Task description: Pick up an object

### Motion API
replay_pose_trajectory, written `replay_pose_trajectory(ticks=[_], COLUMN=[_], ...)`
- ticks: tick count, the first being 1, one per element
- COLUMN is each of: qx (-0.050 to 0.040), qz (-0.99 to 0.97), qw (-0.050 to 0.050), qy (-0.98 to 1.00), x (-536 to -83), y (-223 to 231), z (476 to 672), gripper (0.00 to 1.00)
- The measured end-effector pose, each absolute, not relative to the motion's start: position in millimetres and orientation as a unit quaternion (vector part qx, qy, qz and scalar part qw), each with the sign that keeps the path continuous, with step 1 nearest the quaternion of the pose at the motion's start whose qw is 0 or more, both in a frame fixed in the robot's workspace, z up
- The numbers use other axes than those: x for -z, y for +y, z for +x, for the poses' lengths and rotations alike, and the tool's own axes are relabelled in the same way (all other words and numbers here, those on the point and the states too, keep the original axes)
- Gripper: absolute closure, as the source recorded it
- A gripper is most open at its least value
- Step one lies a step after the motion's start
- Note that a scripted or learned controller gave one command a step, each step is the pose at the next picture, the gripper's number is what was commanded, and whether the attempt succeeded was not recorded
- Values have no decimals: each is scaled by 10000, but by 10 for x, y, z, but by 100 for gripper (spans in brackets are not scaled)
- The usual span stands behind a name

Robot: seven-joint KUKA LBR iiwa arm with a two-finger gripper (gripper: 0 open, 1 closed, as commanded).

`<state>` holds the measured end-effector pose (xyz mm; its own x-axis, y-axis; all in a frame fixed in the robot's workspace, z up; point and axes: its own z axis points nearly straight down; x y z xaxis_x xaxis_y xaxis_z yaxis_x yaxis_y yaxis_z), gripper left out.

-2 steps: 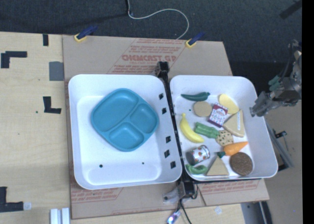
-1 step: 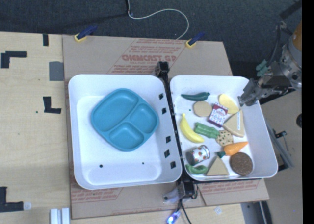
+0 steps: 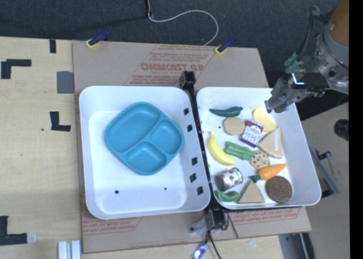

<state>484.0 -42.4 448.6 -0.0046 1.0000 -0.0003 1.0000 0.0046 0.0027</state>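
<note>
Dark carpet [image 3: 68,3] runs across the top of the shot, a thin white cable [image 3: 187,17] looping over it, and below that sits the tan bench [image 3: 34,156] with a sheet of cardboard [image 3: 164,65] clipped down by two yellow-and-blue clamps at its far corners. On the cardboard, two white bins side by side. Left bin [image 3: 93,195]: a blue divided plate [image 3: 144,138], lying flat near the middle. Right bin [image 3: 309,164]: crowded with toy food. At twelve o'clock in that bin, a green chili pepper [image 3: 226,111]; just under it a tan potato-like piece [image 3: 232,126] and a small maroon packet [image 3: 252,133]. Over at nine o'clock a banana [image 3: 217,149], with a green pod [image 3: 238,151] just beside it. Toward three o'clock, a slice of bread [image 3: 272,143], and a speckled cracker [image 3: 260,158] touching its lower edge. Down at five o'clock, an orange carrot [image 3: 271,170] and a brown round cookie [image 3: 279,189]; at six o'clock a small can [image 3: 231,179] and a pale wedge [image 3: 252,194].

And the arm [image 3: 334,37], coming in from three o'clock! The gripper [image 3: 280,98] hangs over the right bin's one o'clock corner, just beside a yellow lemon-like piece [image 3: 263,118]. Whether the jaws are spread or closed, I cannot tell from this angle; nothing visible between them.
</note>
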Motion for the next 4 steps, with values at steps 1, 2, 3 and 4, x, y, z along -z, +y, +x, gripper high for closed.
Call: replay_pose_trajectory(ticks=[1, 2, 3, 4], qx=[-22, 26, 32, -11], qz=[7027, 7059, 7090, 7046], qw=[8, -17, -17, 3], qy=[7115, 7083, 7052, 7096], x=[-4913, -4417, -3888, -4270], y=[818, 1025, 349, 954], z=[4983, 4827, 4831, 4837], gripper=[100, 100, 100, 100])
